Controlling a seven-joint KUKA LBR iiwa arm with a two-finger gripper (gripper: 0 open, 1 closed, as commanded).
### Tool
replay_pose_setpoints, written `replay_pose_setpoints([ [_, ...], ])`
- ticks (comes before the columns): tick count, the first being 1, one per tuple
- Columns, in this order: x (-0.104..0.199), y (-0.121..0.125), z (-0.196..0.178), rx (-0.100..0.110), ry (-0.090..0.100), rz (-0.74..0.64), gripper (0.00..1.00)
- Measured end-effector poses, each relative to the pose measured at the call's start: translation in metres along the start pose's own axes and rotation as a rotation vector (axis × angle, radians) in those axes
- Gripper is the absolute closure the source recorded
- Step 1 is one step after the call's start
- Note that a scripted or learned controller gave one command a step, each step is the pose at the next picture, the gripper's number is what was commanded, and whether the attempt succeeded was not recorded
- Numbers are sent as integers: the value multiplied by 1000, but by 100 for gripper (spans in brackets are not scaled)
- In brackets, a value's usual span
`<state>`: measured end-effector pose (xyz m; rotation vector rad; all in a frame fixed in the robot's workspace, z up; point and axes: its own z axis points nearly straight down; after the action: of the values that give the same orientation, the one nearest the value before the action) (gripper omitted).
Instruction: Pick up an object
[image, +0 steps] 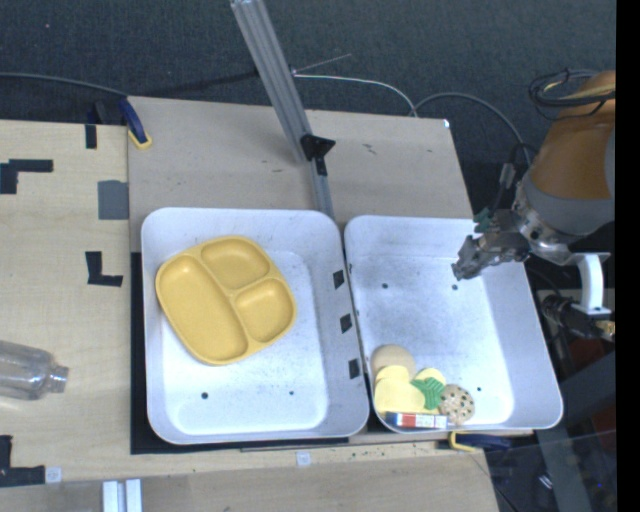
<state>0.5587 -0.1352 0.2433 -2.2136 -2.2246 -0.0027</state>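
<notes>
Toy food pile (418, 390): lying in the right bin's (500, 330) near corner, well below-left of the gripper.
Gripper (468, 262): hovering over the right bin's far side, nothing between its fingers.
Yellow divided plate (226, 297): sitting in the left bin (170, 400), far left of the gripper.

A robotics lab: bench (230, 160) with two white bins (165, 235), cables.

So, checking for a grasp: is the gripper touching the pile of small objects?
Apart. The camera view shows the gripper over bare bin floor, well above the pile.
</notes>
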Motion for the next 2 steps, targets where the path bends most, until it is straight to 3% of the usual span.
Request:
replay_pose_setpoints([
  [1, 32, 33, 88, 7, -2, 1, 100],
  [2, 29, 39, 112, 4, -5, 4, 100],
])
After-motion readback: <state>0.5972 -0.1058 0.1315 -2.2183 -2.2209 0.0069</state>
